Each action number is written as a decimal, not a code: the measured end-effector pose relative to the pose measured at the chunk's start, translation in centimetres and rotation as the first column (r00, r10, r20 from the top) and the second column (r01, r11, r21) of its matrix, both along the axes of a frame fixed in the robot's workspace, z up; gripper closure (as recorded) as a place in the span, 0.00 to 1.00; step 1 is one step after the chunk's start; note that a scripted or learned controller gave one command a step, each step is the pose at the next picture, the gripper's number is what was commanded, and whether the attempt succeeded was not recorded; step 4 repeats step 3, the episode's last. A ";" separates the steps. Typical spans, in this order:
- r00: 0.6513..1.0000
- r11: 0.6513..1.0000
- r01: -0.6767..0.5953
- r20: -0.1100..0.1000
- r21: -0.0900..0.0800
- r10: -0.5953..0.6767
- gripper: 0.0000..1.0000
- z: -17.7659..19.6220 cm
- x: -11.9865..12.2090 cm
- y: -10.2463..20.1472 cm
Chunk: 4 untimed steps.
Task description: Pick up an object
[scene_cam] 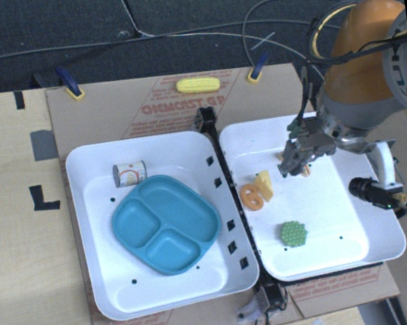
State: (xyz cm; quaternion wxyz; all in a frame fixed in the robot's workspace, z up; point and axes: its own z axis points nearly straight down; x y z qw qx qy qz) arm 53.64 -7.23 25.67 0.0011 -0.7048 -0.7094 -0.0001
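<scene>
The gripper [296, 164] is seen low over the right bin [354, 245], near its upper middle; whether it is open or closed cannot be told. Just left of it lie a yellow block [265, 184] and an orange ring [252, 197], touching each other, close to the bin's left wall. A green ball [294, 233] sits apart, with bare floor around it. The left bin [96, 236] is largely taken by a blue divided plate [165, 223]; a small can [129, 173] lies beside its upper edge. Red lettering on the cardboard [171, 105] is too blurred to read.

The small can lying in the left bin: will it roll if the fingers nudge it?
Probably. The can lies on its side, so a nudge across its axis could roll it. It looks small and light, and the blue tray beside it might stop it.
</scene>
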 end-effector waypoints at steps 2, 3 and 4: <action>1.000 1.000 0.000 -0.002 -0.001 0.000 1.00 -1.2 -2.4 10.7; 1.000 1.000 0.001 -0.003 -0.002 -0.001 1.00 -2.7 -3.2 16.4; 1.000 1.000 0.001 -0.003 -0.002 -0.001 1.00 -2.7 -3.2 16.4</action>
